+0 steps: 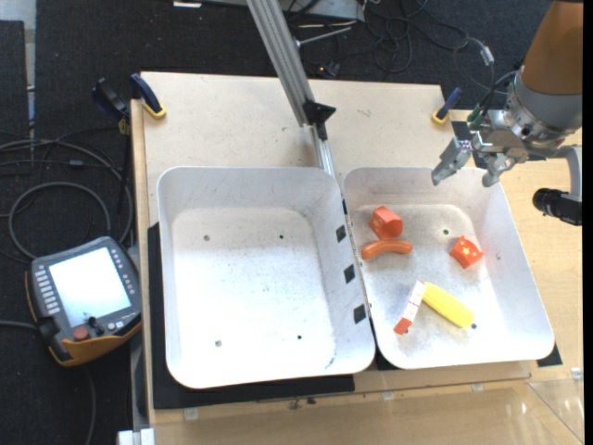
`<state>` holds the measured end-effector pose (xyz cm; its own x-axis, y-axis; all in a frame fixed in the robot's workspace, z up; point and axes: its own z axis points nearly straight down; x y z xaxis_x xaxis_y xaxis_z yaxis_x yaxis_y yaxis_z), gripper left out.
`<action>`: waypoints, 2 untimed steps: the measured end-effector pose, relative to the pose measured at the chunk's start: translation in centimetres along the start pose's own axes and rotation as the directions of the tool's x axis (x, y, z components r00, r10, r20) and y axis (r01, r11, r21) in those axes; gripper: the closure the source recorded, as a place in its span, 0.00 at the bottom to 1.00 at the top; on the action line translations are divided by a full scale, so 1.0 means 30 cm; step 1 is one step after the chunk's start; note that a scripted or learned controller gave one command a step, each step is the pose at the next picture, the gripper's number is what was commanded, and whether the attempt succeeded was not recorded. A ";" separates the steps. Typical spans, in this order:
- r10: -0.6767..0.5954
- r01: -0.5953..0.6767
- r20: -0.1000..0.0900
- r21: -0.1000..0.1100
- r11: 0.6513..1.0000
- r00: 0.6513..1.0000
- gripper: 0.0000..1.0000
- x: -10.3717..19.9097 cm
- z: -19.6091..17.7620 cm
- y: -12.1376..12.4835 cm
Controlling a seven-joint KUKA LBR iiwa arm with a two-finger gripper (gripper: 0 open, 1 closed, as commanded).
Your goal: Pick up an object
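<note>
Overhead, a pale wooden bench (241, 119) bears two shallow white bins side by side, ringed by dark carpet strewn with black cables. Relative to the right bin (519, 286): the gripper (468, 170) hangs over its far rim, fingers spread apart and holding nothing; inside lie an orange cup (386, 221), an orange curved piece (385, 247), an orange block (465, 251), a yellow object (447, 307) and a white-and-red stick (409, 309); the left bin (185, 193) adjoins it — a teach pendant (83, 299) lies on the floor beyond
</note>
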<state>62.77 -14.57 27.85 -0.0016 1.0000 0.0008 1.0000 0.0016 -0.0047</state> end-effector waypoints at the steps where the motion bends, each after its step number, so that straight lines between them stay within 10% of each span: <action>1: -0.002 0.002 0.001 -0.005 1.000 1.000 0.00 0.000 -0.010 0.002; 2: 0.001 -0.001 0.001 0.000 1.000 1.000 0.00 0.001 0.136 0.013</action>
<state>63.15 -14.55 23.77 -0.0005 1.0000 -0.0001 1.0000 0.0005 -0.0043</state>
